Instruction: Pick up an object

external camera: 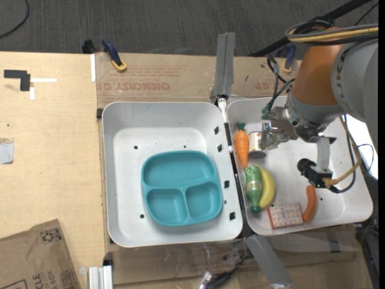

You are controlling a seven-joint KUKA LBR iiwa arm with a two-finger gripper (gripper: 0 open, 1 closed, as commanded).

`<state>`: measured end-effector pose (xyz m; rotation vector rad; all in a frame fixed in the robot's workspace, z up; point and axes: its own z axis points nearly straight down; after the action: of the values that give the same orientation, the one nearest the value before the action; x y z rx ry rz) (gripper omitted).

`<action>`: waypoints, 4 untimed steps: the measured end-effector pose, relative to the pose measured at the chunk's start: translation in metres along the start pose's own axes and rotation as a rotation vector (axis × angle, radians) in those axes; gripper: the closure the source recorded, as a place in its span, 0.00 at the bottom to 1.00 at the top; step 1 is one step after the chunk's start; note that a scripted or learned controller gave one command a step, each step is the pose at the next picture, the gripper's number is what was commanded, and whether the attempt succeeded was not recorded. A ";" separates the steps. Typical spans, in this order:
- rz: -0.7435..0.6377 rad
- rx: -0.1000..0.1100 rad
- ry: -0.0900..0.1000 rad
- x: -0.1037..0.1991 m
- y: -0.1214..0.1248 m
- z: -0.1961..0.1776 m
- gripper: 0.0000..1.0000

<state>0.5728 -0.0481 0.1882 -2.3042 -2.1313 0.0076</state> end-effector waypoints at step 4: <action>-0.057 -0.029 0.002 -0.054 -0.067 0.090 0.00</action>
<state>0.5008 -0.0970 0.0983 -2.2565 -2.2095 -0.0255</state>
